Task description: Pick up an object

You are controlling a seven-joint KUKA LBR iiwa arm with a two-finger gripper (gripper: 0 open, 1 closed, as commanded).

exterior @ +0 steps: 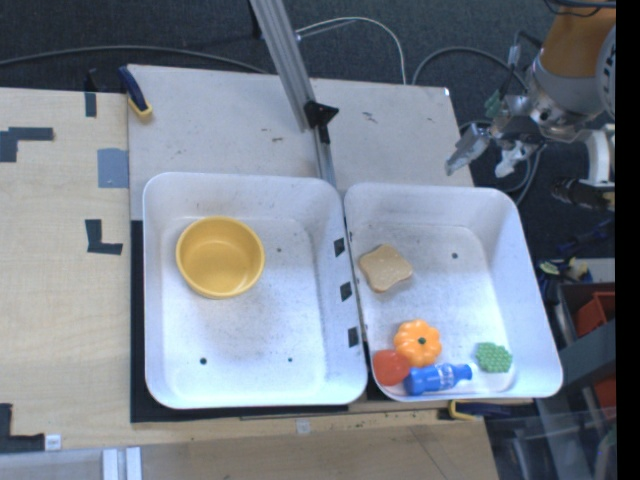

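Far left of the shallow white left bin (160, 268): pale wooden bench top (60, 268) with dark tape marks, cut off by the frame edge. Inside that bin, toward its upper left corner: round yellow plastic bowl (220, 256), upright, mouth up. Above the bin, rising out of frame: slanted grey metal pole (280, 38), top end cut off. Right of the left bin, touching it edge to edge: shallow white right bin (520, 268). Just right of the shared rim, mid-height: tan slice of toy bread (385, 267), lying flat. Farther right and lower, clustered along the near wall: orange toy pumpkin (418, 340), red rounded piece (391, 368) partly tucked under it, small blue plastic bottle (438, 377) lying on its side with long axis running left-right and cap pointing right, then a green knobbly block (493, 356). No readable writing anywhere. Above the right bin's upper right corner, outside it: two-finger gripper (492, 148) on the grey and orange arm (575, 38), fingers spread apart, nothing between them, arm cut off at the top edge.
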